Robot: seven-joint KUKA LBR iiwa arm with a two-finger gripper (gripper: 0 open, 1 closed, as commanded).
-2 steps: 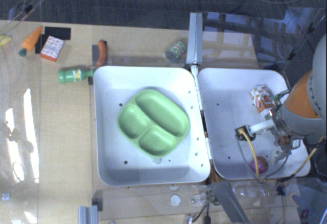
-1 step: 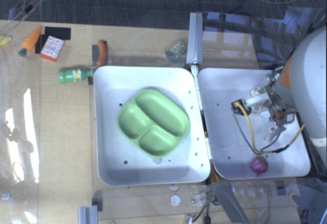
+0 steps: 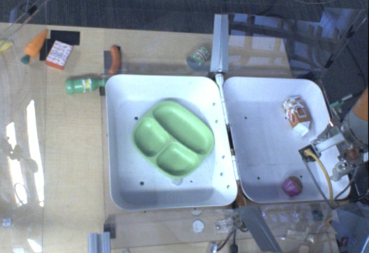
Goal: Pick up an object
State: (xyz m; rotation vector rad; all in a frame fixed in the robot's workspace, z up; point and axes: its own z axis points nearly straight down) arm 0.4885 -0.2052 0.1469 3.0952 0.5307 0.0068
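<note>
a: where the arm [image 3: 354, 131] reaches in at the right edge, what can you make out of the gripper [image 3: 346, 157]?

b: grey and white hardware over the right rim of the right bin [image 3: 259, 148], with a yellow cable [image 3: 322, 174] curving down beside it. whether it is wide, narrow or holding something, i cannot tell from this angle. nothing shows clamped in it.

a: and the things it might pick?

b: two lie in the right bin. a small orange and white carton [image 3: 296, 112] sits in the upper right part, just left of the arm's hardware. a small purple object [image 3: 292, 186] rests near the bin's lower edge, below and left of the gripper. both lie on the bin floor, apart from each other.

a: the left bin [image 3: 124, 148]?

b: it holds a green divided tray [image 3: 173, 138] with three compartments, set at a tilt across the middle.

a: anything outside the bins?

b: on the wooden bench [image 3: 63, 148], a green bottle [image 3: 85, 85] lies on its side just beside the left bin's upper left corner. further up left there is a small red and white box [image 3: 59, 54], an orange marker-like item [image 3: 34, 46], and an orange-handled tool [image 3: 115, 59]. a clear jar [image 3: 199, 56] lies above the gap between the bins, next to a grey upright post [image 3: 219, 44].
</note>
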